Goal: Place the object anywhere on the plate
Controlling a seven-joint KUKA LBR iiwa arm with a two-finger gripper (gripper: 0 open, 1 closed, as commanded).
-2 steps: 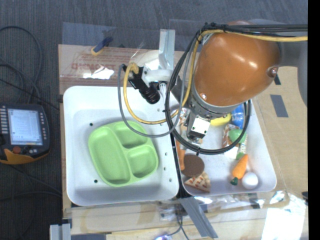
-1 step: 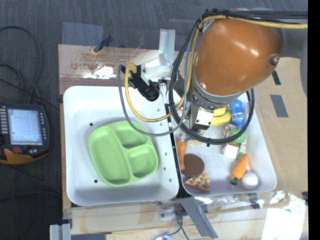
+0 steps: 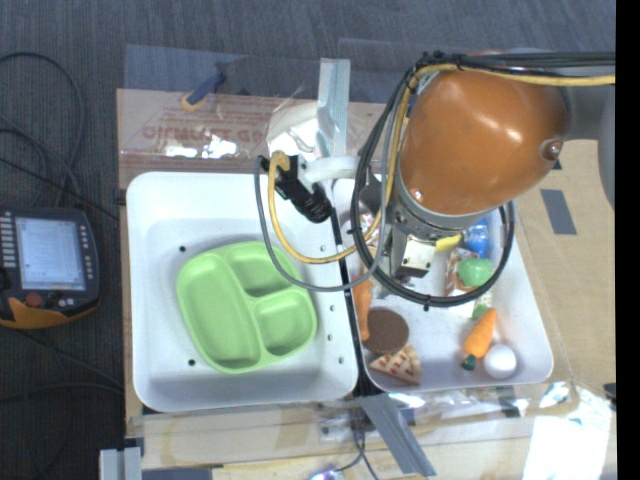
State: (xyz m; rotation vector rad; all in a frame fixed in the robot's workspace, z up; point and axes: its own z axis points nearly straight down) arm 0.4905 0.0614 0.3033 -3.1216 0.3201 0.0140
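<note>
1. You see two shallow white bins side by side on the bench: the left bin point(image 3: 160, 258) and the right bin point(image 3: 530, 338).
2. In the left bin lies a green plate point(image 3: 245, 306) with three compartments, tilted slightly in the frame; nothing rests on it.
3. The arm point(image 3: 480, 138) reaches in from the right, its orange band bulking over the upper part of the right bin and hiding what lies under it.
4. The wrist hardware point(image 3: 420, 248) hangs over the right bin near the divider between the bins, wrapped by black and yellow cables point(image 3: 275, 238) that loop over into the left bin's upper right corner.
5. You cannot tell how the jaws stand; the arm's body covers them from this angle.
6. The task's candidate things all sit in the right bin: a toy carrot point(image 3: 480, 333) near the right wall, a white egg point(image 3: 500, 360) just beside its lower end, a brown round cookie-like piece point(image 3: 388, 326) toward the divider, and a pizza slice point(image 3: 398, 365) touching it just below.
7. A small orange piece point(image 3: 361, 296) shows at the divider, above the brown piece; what it is stays unclear.
8. Partly hidden under the wrist are a green item point(image 3: 478, 271) and a blue one point(image 3: 478, 238).
9. Left of the bench, a teach pendant point(image 3: 45, 263) lies on the floor.
</note>
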